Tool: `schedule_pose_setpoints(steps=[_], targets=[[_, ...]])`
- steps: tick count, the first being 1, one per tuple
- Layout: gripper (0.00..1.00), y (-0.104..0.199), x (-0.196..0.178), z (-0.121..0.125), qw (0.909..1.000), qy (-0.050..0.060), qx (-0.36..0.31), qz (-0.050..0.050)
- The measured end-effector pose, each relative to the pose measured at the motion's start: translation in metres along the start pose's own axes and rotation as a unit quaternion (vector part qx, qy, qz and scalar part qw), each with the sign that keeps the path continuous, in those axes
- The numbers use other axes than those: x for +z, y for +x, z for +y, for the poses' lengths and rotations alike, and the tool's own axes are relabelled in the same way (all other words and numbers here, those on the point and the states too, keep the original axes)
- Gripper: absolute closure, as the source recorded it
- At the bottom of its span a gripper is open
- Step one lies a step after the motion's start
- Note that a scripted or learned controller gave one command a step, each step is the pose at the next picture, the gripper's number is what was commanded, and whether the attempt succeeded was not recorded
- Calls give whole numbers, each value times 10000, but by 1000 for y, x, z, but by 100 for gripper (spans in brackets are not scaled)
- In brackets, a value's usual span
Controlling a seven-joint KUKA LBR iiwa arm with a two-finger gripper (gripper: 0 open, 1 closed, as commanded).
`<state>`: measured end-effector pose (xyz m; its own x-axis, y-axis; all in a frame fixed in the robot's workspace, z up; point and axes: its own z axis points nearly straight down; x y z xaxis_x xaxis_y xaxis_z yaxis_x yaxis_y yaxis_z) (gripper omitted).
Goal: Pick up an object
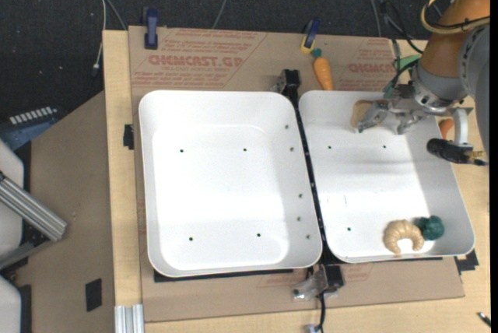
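My gripper (387,123) hovers over the far end of the right bin (366,191), its fingers spread open with nothing visibly between them. A small tan object (359,114) lies just left of the left fingertip, touching or nearly touching it. A beige croissant-shaped toy (403,236) rests in the near right corner of the right bin, with a dark green object (430,227) against its right side. A bit of something orange (445,126) shows at the bin's right rim, partly hidden by the wrist.
The left bin (218,246) stands beside the right one. An orange carrot toy (322,73) lies on the cardboard behind the bins, outside them. Blue clamps (150,28) hold the board's far edge.
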<state>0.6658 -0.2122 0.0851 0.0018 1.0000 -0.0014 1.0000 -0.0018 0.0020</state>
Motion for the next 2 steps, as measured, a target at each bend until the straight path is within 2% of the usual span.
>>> schedule_pose_setpoints(steps=[1, 2], targets=[[0, 50, 0, -45, 10000, 14, -21, 14], [0, 26, 0, -5, 10000, -4, -11, 2]])
